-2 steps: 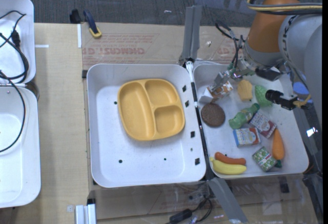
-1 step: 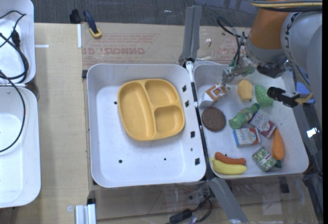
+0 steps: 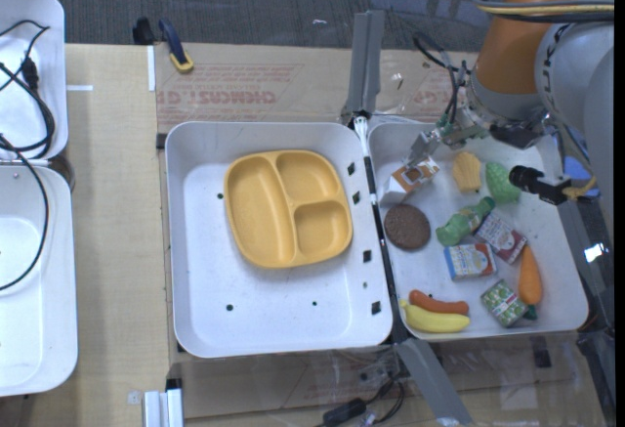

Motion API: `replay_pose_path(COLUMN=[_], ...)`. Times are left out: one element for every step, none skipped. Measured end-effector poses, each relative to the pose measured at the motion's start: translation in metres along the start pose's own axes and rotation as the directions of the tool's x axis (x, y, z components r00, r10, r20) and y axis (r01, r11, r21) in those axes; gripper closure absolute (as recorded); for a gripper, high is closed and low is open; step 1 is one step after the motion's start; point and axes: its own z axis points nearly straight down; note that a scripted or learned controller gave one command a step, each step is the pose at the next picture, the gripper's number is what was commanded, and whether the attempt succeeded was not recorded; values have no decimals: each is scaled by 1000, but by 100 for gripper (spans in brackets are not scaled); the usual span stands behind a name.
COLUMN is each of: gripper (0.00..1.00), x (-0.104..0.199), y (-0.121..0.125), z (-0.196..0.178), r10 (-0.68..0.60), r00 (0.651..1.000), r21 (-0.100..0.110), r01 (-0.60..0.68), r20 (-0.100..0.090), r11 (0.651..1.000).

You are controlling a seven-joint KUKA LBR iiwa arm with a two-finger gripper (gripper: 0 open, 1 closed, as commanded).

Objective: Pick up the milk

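Your gripper [image 3: 427, 149] hangs over the right bin [image 3: 576, 303], whether clenched or released I cannot tell, so steer it toward the milk carton [image 3: 470, 261] lying mid-bin between the green bottle [image 3: 463, 223] and the carrot [image 3: 528, 278].

From my seat I count two white bins on the table: the left bin [image 3: 186, 249] and the right bin [image 3: 562, 259]. The left one carries a single yellow divided plate [image 3: 288, 207] with three compartments. The right one is crowded; I make out one brown round patty [image 3: 407, 227], one banana [image 3: 437, 320], one hot dog [image 3: 438, 302], one carrot [image 3: 529, 277], one yellowish corn-like piece [image 3: 468, 172], one blue-and-white carton [image 3: 469, 260], one red-and-white carton [image 3: 502, 237], one green carton [image 3: 504, 303], one small orange-brown box [image 3: 415, 175], and two green items [image 3: 464, 223] [image 3: 502, 182] that I cannot identify. One arm [image 3: 547, 44] reaches in.
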Motion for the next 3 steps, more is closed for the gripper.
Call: replay_pose_path(gripper=[0,0,0], x=[7,-6,9], y=[-16,-11,-18], z=[17,14,17], r10=[12,-78,-122], r00=[1000,997,993], r21=[-7,-2,-5], r01=[-12,78,122], r20=[-1,-6,3], r11=[1000,997,993])
